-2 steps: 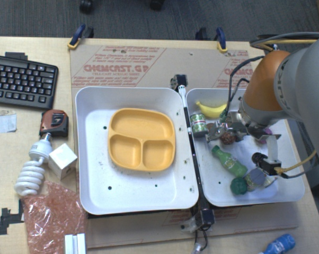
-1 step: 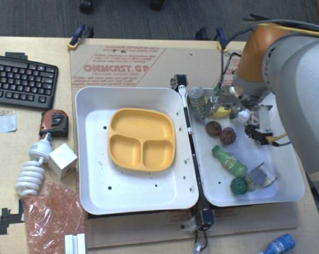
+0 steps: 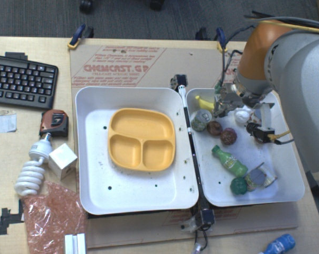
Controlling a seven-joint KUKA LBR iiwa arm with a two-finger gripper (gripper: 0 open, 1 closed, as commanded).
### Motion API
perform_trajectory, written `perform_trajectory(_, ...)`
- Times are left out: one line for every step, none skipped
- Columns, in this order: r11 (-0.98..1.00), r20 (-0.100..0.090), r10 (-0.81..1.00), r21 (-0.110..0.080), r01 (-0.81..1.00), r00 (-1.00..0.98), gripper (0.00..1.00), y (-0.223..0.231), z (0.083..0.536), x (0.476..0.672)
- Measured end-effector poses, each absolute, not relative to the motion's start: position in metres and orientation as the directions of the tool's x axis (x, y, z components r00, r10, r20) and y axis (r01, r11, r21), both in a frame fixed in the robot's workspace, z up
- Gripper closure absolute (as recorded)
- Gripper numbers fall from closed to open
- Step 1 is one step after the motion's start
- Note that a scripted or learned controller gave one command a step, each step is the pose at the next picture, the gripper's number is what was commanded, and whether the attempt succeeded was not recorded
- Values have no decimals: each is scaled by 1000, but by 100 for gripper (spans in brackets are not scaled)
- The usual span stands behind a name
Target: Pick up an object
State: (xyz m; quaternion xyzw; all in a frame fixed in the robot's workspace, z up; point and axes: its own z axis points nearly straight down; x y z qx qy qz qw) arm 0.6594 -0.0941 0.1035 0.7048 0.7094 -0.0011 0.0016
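One gripper [image 3: 223, 106] low in right bin [image 3: 286, 189], beside yellow object [image 3: 204, 100]

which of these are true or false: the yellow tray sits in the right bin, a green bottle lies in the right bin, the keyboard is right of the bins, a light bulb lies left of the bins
The yellow tray sits in the right bin: false, it sits in the left bin.
A green bottle lies in the right bin: true.
The keyboard is right of the bins: false, it is to their left.
A light bulb lies left of the bins: true.
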Motion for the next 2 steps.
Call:
perform_trajectory(6, -4, 1000, 0, 1000, -6, 0, -94, 104, 659)
perform_trajectory(-1, -1, 1000, 1, 1000, 1, 0, -98, 93, 610)
